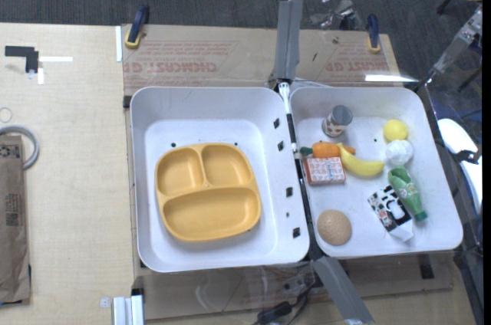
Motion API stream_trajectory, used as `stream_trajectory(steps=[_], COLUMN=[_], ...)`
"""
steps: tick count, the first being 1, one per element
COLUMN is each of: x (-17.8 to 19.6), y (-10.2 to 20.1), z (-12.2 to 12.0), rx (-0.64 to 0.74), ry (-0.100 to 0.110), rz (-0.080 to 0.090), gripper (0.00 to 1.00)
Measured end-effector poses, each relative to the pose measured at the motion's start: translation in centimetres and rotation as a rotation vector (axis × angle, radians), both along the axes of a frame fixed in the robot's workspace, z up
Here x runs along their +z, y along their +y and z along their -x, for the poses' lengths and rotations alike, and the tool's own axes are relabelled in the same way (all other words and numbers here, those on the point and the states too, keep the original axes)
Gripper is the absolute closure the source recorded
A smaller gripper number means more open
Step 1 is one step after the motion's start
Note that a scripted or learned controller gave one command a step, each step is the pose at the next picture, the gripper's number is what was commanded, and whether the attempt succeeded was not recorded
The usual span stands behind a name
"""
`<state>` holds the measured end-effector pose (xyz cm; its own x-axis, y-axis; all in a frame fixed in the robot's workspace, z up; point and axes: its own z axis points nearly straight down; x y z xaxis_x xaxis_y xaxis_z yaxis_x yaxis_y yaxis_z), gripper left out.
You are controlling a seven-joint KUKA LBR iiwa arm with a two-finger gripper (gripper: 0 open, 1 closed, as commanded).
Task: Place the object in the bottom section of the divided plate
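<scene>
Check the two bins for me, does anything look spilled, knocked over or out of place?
Nothing stands out. The yellow divided plate lies flat in the left bin, and the banana, green bottle and round brown item lie loosely in the right bin.

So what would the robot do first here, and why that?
Probably reach into the right bin and close on one item, perhaps the round tan ball, which lies apart from the clustered items. All the objects sit in that bin, while the yellow divided plate in the left bin has nothing in its bottom section.
</scene>
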<state>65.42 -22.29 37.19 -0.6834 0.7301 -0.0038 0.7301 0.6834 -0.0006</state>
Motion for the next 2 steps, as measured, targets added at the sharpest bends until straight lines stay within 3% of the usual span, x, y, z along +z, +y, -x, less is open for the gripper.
stream_trajectory(steps=[1,2], x=[0.0,-4.2], y=[0.0,0.1], z=[0.0,0.7], rx=[0.000,0.168], ry=[0.001,0.002], rz=[0.000,-0.001], gripper=[0.00,0.00])
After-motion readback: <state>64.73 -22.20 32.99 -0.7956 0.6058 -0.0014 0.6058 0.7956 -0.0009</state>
